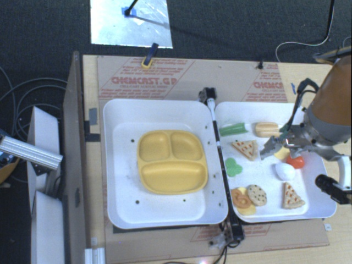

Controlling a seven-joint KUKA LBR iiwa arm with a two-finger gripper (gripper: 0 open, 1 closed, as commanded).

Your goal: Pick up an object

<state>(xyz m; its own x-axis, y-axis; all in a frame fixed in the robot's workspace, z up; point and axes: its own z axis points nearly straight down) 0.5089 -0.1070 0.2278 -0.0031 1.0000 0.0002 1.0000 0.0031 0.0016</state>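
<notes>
Fingers (268,148) of the gripper (276,142) look to stand apart with nothing between them, one grey tip slanting down and to the view's left; that suits an approach rather than a carry, since no toy is lifted off the floor of the right bin (313,212). The gripper hangs over the middle of that bin, reaching in from the right, and all the loose pieces lie there, so any of them could serve as the object to pick up. Nearest are the pizza slice (245,149), just beside the lower fingertip, and a small yellow piece (281,154) lying under the wrist; whether either is touched cannot be told from this slant. A red piece (296,161) and a white egg (285,171) lie close together just below the gripper, which would make a clean pinch on one of them awkward. The bun (267,129) and the green stick (233,129) sit near the far wall, apart from each other and easier to straddle. The cookie (256,194), the orange round (240,198) and a second pizza slice (292,197) lie toward the near wall, well off the gripper's line. The left bin (118,147) bears a yellow divided plate (171,161), lying flat at its centre. I judge the pick not yet made; the pizza slice seems the likeliest target.
</notes>
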